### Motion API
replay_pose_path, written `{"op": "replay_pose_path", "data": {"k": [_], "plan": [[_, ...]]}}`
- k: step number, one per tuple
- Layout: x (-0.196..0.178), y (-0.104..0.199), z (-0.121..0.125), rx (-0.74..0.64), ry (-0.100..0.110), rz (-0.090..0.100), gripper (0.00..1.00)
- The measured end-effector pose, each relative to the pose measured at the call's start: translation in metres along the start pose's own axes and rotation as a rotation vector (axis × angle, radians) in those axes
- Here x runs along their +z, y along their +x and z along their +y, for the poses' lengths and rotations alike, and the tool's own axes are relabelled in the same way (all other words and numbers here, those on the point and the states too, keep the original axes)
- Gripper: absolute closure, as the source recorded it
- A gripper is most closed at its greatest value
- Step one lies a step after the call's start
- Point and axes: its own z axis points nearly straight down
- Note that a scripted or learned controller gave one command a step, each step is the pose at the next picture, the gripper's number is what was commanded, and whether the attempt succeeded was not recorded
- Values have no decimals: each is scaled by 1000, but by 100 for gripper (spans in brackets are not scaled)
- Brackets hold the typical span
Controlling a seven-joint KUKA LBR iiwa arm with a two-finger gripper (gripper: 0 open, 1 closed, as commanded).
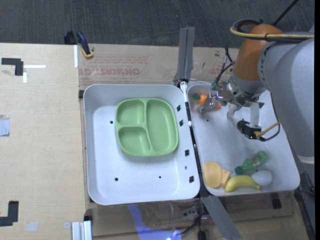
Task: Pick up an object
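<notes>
My gripper (210, 104) hangs low over the back left corner of the right bin (225, 139). It is right beside a small orange object (201, 98), which lies against the bin's back wall. I cannot make out whether the two touch. At the front of the same bin lie a yellow banana (242, 184), a pale orange rounded piece (214, 174), a green bottle-like item (252, 162) and a white rounded object (261, 177).
The left bin (100, 149) holds a green divided plate (147, 127). A black clip with a yellow cable (252, 129) hangs off the wrist over the right bin. The grey arm (290, 84) covers the bin's right side. A divider wall (189, 129) separates the bins.
</notes>
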Motion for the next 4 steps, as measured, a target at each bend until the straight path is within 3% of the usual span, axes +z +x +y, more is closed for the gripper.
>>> {"op": "replay_pose_path", "data": {"k": [1, 2, 3, 4], "plan": [[-10, 0, 1, -3, -2, -3, 100], [-102, 52, -21, 208, -13, 0, 100], [-11, -32, 9, 519, -10, 2, 100], [-103, 15, 2, 938, -10, 5, 100]]}}
